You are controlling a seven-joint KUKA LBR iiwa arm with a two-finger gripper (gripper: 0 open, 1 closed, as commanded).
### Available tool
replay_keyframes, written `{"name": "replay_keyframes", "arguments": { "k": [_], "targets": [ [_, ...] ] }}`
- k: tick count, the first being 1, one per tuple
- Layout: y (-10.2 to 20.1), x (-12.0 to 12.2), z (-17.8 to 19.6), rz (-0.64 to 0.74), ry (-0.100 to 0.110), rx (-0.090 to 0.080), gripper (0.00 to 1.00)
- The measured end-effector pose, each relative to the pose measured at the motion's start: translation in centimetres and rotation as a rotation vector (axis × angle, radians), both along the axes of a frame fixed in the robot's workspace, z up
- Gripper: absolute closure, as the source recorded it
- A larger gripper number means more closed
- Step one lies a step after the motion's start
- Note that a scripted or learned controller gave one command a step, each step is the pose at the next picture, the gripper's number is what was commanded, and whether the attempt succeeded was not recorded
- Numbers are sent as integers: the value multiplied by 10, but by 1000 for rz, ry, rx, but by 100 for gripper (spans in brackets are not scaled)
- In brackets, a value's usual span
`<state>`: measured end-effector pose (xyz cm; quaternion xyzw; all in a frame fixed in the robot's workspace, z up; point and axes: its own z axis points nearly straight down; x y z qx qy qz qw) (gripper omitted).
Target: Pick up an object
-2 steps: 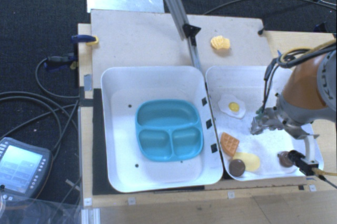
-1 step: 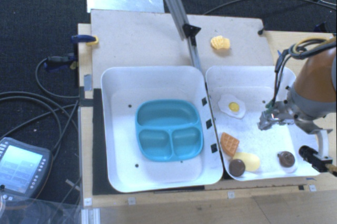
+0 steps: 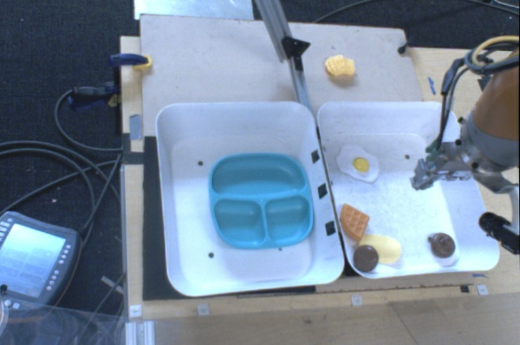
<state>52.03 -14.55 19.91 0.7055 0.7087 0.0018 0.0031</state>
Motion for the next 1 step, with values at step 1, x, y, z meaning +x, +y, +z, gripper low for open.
{"name": "replay_keyframes", "arguments": {
  "k": [1],
  "targets": [
    [-4,0,64,1,-3,-1,100]
  ]
}}
